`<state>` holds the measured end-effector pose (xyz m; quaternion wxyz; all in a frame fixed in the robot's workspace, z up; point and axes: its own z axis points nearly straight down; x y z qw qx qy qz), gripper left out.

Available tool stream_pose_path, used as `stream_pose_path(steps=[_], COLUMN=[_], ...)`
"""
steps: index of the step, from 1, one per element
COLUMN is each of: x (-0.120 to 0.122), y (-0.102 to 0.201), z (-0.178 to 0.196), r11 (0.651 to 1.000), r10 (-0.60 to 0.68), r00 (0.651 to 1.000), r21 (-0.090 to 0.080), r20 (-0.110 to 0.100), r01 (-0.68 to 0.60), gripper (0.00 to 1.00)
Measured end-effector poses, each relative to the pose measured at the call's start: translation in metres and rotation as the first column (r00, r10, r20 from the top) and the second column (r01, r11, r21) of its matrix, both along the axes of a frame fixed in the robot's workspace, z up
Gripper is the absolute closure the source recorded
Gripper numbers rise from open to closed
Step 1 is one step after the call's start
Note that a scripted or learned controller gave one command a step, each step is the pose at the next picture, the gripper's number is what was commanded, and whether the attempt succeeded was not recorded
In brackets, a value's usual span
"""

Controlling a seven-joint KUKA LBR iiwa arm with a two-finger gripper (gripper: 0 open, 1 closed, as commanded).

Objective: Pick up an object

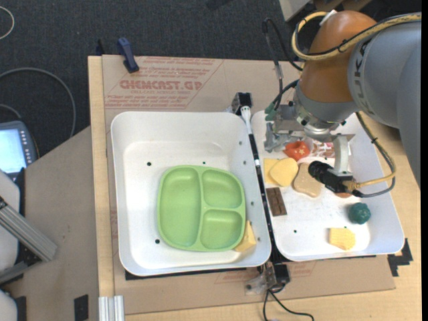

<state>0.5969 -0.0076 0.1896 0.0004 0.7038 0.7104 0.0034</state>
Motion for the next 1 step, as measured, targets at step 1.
stream_pose_path(steps=[1], x=[-0.0845], y=[0.0103], z=[-0.0054], r11=[1.0], r10=[-0.01], r00=[1.0], r21=[-0.002], r20=[-0.013], r01=[0.01], gripper=[1.0])
